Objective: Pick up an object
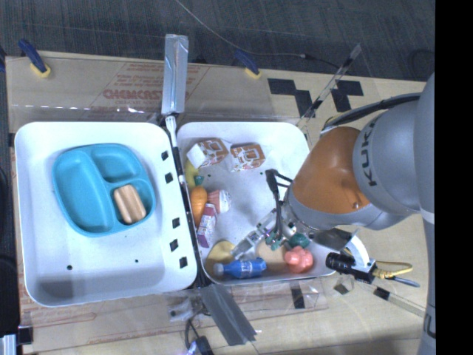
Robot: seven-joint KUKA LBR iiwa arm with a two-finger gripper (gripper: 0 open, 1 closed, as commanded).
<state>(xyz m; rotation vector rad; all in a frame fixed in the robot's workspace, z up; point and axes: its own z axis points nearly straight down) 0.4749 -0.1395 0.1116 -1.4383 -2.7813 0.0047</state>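
We see the gripper (275, 233) low in the right bin (295, 140) near a pink toy (298, 258); finger state can't tell.

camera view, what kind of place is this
Probably a robot lab's grasping test bench, not a kitchen: a KUKA arm reaches over two white bins, the right one heaped with toy food, the left holding a blue plate.

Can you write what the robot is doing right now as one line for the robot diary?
arm: over right bin | hand: low near blue bottle and pink toy | holding: unclear | left bin: blue tray with hot dog
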